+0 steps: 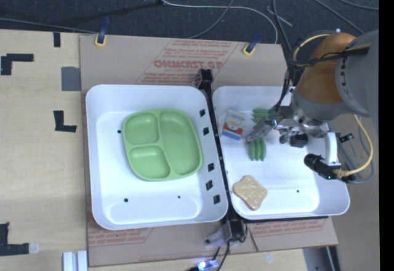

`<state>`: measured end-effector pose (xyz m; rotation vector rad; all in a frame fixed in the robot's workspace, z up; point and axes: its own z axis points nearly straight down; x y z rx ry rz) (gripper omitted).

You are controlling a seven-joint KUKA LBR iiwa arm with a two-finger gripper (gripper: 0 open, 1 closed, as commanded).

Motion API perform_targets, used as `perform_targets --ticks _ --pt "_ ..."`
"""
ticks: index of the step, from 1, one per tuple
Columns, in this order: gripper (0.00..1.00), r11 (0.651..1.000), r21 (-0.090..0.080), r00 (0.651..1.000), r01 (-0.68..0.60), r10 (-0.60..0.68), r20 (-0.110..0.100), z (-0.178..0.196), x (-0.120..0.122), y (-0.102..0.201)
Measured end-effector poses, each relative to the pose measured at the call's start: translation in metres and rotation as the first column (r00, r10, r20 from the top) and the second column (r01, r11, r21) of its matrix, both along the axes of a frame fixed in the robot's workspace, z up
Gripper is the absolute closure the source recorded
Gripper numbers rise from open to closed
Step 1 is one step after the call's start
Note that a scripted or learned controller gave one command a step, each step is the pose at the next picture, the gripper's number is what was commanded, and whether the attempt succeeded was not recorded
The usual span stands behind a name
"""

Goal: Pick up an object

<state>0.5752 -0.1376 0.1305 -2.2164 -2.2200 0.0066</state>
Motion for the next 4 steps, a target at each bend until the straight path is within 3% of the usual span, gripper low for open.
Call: perform_targets --ticks 1,2,4 --pt "0.0 1.0 -0.002 1.0 0.0 0.0 0.006 -0.048 0.0 0.0" --pt "1.0 1.0 -0.003 1.0 0.0 0.0 0.009 -0.035 0.001 0.0" --pt "1.0 1.0 -0.001 1.0 0.0 0.0 0.01 0.066 0.015 -0.001"
